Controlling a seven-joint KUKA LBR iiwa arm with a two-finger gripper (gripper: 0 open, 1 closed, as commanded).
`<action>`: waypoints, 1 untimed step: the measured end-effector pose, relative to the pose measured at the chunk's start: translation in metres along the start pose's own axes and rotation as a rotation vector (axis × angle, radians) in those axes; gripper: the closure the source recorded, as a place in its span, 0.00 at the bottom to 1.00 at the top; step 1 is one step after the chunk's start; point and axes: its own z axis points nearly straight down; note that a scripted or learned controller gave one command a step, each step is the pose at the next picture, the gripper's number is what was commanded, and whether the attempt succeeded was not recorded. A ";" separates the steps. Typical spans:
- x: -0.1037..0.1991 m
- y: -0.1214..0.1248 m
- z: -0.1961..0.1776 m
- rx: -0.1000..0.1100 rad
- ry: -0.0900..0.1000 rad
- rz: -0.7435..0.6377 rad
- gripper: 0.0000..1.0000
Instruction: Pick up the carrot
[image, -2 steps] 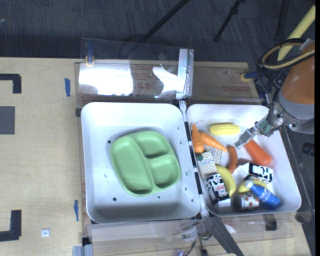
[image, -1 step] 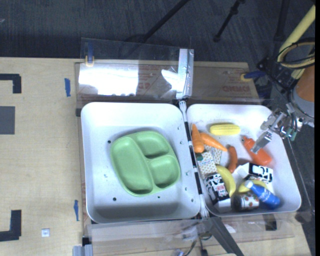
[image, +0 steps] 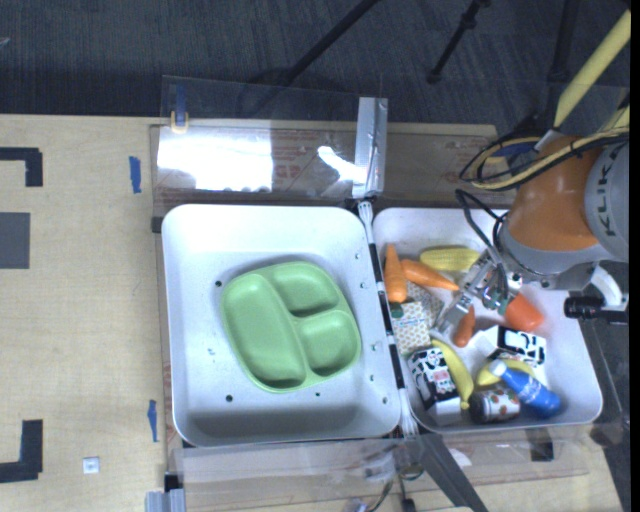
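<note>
My pincer (image: 463, 312) low in the right bin (image: 580, 395), how far open I cannot tell, nothing seen between its fingers, carrot (image: 432, 277) just beyond it, banana (image: 457, 368) nearer, green tray (image: 290, 324) well off in the left bin.

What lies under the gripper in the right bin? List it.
Beneath the gripper lie an orange carrot and a patterned packet. The arm covers part of the right bin, so anything under it stays unseen.
</note>
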 end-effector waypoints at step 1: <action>-0.002 0.001 -0.012 -0.006 -0.007 0.004 1.00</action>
